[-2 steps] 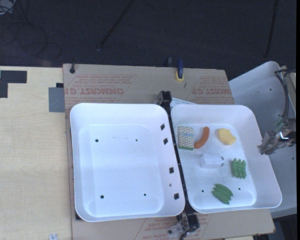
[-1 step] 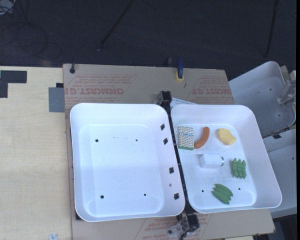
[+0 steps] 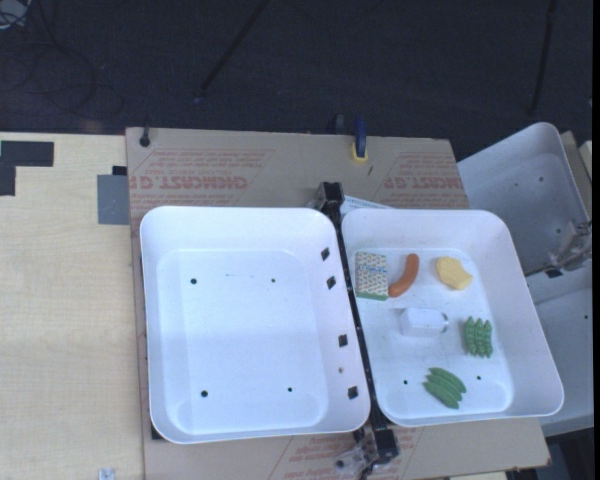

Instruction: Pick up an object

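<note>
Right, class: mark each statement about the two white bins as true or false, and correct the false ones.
1. All the small items lie in the right bin. True.
2. The orange sausage sits in the left bin. False: it lies in the right bin, beside the patterned packet.
3. Two green pea pods are in the right bin. True.
4. The yellow item rests on the cardboard. False: it lies inside the right bin.

My one camera, fixed high above my bench (image 3: pixel 60 318), looking down aslant, both white bins (image 3: pixel 240 230) mid-frame, fairly far.
</note>
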Motion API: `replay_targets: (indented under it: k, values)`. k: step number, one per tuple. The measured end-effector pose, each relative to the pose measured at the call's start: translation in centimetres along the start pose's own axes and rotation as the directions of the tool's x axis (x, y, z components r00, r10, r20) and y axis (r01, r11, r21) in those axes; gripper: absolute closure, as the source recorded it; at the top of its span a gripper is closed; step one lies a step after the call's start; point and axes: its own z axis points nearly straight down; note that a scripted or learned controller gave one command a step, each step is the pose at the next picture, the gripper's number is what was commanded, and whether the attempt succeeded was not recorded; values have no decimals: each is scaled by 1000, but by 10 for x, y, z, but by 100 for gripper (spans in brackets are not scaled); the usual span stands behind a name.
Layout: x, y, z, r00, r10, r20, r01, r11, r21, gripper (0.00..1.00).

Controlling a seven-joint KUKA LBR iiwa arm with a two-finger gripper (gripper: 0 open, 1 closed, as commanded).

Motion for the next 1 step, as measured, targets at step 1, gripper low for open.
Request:
replay_targets:
  k: [1]
  values:
    - [32,-29,45,1000,-3,-1,3,1000,0,100]
